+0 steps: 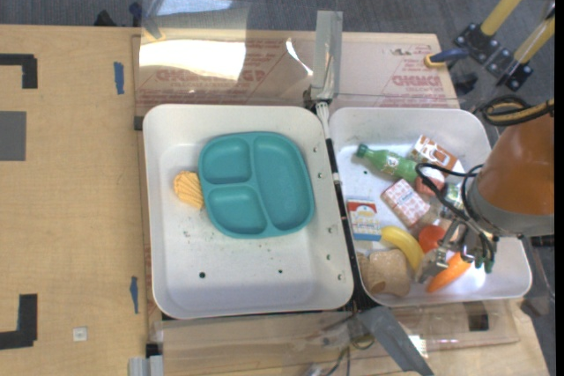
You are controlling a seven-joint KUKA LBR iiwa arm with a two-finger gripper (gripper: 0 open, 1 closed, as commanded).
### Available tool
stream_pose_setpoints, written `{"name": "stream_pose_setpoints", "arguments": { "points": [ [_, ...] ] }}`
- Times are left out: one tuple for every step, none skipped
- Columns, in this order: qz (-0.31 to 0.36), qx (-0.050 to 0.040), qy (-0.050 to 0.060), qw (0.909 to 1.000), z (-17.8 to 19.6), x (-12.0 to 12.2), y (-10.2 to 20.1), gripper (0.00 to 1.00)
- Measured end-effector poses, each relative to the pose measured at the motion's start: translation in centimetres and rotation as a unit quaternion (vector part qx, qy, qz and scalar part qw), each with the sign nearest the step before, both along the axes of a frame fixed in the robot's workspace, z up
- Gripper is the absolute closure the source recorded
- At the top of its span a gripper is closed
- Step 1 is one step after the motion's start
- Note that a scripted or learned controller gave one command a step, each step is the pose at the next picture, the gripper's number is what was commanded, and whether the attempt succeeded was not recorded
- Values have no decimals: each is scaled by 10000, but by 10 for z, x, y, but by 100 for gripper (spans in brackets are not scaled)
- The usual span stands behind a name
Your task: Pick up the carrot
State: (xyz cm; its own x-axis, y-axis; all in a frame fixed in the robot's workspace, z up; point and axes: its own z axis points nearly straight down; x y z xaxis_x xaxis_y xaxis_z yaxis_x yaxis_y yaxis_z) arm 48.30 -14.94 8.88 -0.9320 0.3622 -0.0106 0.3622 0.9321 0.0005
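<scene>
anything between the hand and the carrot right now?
Nothing visible. The hand is already down at the carrot near the front of the right bin, with no item between them. The banana and a red item lie close on the carrot's left, beside it rather than over it.

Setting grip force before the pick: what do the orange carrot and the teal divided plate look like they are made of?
Orange carrot: probably moulded toy plastic, smooth with a slight sheen and uniform colour, though blur leaves it open. Teal divided plate: likely hard plastic with a matte finish, given its even colour and soft-edged moulded compartments.
</scene>
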Motion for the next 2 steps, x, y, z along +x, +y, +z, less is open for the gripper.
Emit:
{"name": "stream_pose_setpoints", "arguments": {
  "points": [
    [16, 4, -9, 10000, 11, 1, 1, 100],
    [1329, -1, 9, 9911, 50, -1, 9, 100]
  ]
}}
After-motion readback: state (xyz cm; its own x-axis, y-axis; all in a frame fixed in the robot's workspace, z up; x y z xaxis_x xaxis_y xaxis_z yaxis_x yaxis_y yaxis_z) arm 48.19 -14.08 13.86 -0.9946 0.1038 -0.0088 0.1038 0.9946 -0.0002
